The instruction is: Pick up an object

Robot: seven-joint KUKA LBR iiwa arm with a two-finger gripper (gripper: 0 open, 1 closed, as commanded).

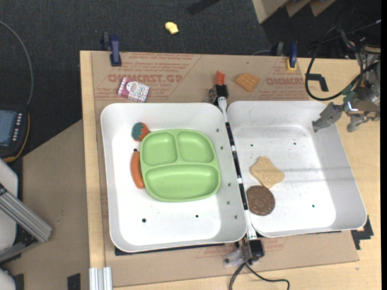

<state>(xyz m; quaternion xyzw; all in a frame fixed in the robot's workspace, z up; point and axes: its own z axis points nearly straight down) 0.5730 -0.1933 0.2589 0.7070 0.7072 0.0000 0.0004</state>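
A tan, lumpy bread piece (266,172) lies in the right bin (314,156) near its left wall. A round brown cookie (260,200) touches its lower edge. My gripper (338,120) hangs over the right bin's far right corner, well away from both, open with nothing between its fingers. In the left bin (121,210), a green divided plate (180,164) sits with an orange sausage (137,168) along its left side. A small teal and orange object (140,131) lies at the plate's upper left corner.
On the cardboard behind the bins lie a pink packet (133,89), a tan cracker (246,81) and an orange and black clamp (219,87). Blue clamps (113,50) hold the board's back edge. Black cables (320,83) loop near the arm.
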